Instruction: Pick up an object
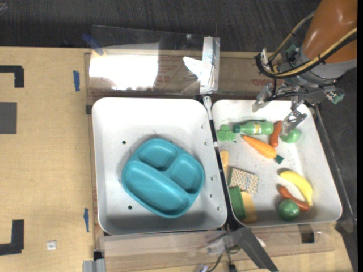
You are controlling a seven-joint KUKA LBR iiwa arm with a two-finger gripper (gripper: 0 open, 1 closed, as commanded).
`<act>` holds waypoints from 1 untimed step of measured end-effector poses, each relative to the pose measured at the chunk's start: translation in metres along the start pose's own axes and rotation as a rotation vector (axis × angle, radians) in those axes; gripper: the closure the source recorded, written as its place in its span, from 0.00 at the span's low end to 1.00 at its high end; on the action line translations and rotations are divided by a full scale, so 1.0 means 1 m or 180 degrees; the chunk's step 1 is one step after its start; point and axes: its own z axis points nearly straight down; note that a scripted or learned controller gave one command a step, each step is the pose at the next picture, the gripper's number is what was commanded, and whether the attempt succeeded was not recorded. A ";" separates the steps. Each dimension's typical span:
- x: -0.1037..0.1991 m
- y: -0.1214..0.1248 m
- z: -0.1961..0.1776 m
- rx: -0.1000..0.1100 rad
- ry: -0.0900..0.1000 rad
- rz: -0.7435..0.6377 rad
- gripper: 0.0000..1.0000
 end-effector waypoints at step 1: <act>0.046 0.042 0.101 -0.0026 0.0017 -0.0451 0.00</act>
